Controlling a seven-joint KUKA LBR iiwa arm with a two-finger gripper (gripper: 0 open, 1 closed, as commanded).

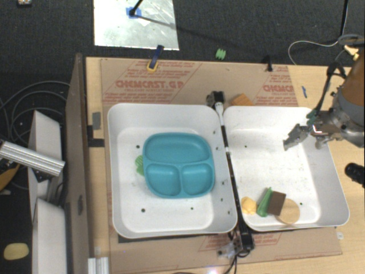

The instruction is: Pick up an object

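A grey robot arm reaches in from the right over the right-hand bin, its gripper poised above the bin's upper right area, with bare white floor beneath it. Whether the gripper is released or clenched cannot be told from this angle, and nothing can be seen held in it.

The objects on offer sit well apart from it, clustered near the bin's front edge — a small yellow piece, a green stick leaning beside it, a brown block and a tan disc partly under the block, all touching or nearly so.

In the left-hand bin lies a blue divided tray, with a green item peeking out at its left edge. Both bins rest on a cardboard sheet.
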